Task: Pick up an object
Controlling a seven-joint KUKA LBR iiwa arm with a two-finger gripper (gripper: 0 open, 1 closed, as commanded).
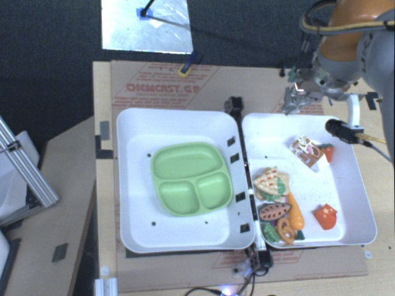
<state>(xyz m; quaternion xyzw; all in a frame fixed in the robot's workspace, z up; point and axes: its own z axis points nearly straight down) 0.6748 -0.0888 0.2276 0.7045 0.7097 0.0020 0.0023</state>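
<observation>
Toy food (279, 200) in rt bin (355, 193)

Even, bright overhead light, soft shadows, slightly soft focus throughout.

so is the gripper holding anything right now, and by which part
Nothing is held. The gripper sits above the far edge of the right bin, apart from the toy food lying in it, with nothing between its fingers.
</observation>
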